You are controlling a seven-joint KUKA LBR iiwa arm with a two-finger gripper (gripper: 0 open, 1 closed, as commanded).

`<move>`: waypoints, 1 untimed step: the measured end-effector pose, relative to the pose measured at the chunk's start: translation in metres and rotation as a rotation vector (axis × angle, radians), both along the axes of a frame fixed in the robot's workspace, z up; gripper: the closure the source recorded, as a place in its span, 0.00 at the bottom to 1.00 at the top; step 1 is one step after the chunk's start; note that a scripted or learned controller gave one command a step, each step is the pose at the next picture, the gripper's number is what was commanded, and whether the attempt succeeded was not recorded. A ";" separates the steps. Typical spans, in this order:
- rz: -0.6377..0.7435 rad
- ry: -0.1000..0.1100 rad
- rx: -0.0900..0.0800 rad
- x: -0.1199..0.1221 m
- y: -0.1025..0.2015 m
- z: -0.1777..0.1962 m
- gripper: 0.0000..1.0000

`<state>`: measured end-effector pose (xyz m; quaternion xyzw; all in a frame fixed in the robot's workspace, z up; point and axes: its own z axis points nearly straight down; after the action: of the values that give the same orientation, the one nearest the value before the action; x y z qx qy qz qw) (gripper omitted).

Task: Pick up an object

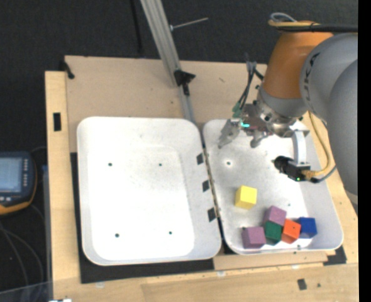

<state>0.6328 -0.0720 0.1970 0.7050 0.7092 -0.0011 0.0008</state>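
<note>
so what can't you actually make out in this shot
- Green block: partly covered by the purple block and orange block around it.
- Arm: upper part cut off by the right edge.
- Small black part by the wrist cable: too small to identify.

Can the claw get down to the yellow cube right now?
Probably yes. The yellow cube sits apart from the other blocks, nothing lies over it, and the claw hangs above the same bin.

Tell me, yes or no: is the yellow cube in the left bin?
No. The yellow cube sits in the right bin, apart from the cluster of other blocks nearer the front edge.
</note>
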 end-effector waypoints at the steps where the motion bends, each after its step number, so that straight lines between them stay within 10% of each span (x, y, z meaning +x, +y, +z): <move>1: 0.001 0.000 0.000 0.000 0.000 0.000 0.00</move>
<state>0.6327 -0.0720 0.1970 0.7046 0.7096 -0.0013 0.0008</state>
